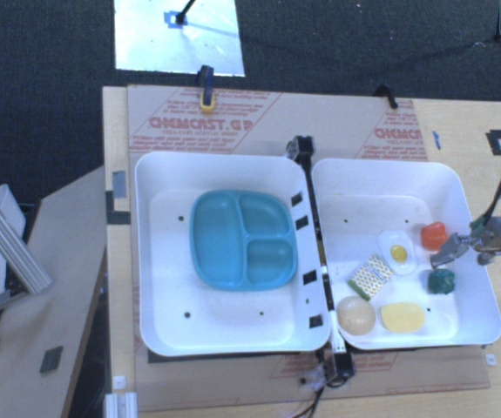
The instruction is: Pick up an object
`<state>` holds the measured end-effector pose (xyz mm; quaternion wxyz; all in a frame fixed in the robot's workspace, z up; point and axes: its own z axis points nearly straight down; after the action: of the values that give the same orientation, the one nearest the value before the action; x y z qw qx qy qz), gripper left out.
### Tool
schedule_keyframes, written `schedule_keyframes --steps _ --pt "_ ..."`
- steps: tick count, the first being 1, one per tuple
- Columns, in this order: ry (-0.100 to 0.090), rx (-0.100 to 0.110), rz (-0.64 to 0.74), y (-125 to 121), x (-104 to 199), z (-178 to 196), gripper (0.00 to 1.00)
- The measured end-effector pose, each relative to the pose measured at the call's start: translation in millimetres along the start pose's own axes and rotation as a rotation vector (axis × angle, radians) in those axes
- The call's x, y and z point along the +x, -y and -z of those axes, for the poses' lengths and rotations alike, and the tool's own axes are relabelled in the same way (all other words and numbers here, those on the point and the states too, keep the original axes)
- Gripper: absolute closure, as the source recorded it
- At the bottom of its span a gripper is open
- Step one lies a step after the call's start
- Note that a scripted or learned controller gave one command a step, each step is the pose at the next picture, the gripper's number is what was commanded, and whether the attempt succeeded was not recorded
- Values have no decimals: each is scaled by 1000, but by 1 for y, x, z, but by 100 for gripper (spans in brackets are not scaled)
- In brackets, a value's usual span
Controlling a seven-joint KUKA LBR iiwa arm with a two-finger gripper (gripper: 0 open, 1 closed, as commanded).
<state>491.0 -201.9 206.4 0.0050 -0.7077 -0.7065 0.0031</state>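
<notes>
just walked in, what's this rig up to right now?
A grey arm reaches in from the right, its tool low over the right bin, between an orange piece and a dark green one. Nothing visibly sits in the tool yet. Also in that bin: a fried-egg toy, a checkered block, a tan round piece and a yellow one. The left bin holds a blue divided plate.

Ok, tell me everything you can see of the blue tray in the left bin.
The tray is light blue, looks like smooth plastic, a rounded square with a raised rim. Ridges split it into three wells: one large on the view's left, two smaller stacked on the right. It lies flat, slightly rotated, near the middle of the left bin, resting on its floor and clear of the walls. Nothing lies in it.
</notes>
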Motion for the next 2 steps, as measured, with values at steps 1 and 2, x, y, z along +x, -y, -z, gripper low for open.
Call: schedule_keyframes --steps 1,2 --pt "3 -12 5 -3 1 7 0" --pt "2 -11 3 -3 7 -53 0"
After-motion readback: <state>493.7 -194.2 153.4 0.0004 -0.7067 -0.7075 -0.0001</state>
